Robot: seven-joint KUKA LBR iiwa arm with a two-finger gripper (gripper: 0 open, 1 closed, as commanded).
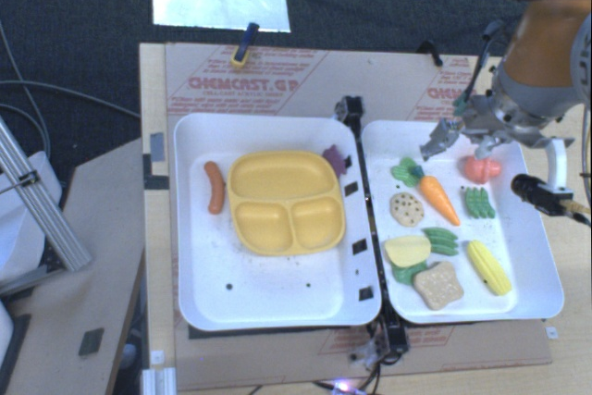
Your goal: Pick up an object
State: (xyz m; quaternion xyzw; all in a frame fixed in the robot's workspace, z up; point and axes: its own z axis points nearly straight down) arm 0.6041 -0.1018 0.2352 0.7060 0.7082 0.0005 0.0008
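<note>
Two shallow white bins sit side by side on my bench, and the grey arm's two-finger gripper hangs over the far end of the right white bin. Its fingers look spread apart with nothing between them, one tip above the green leafy toy vegetable, the other beside the pink rounded toy fruit. That pink fruit looks to me the likeliest pick, lying near the bin's far wall with the orange plastic carrot just beside it.

My worry is crowding: a descent here could straddle nothing, nudge the fruit against the wall, or close on the carrot's tip and let it slide out. The fruit's round shape may also squirt free under a pinch.

In the left white bin lie a yellow divided plastic tray and a small reddish toy sausage. The brown board underneath carries red print reading roughly "CHEMCAST GP"
</note>
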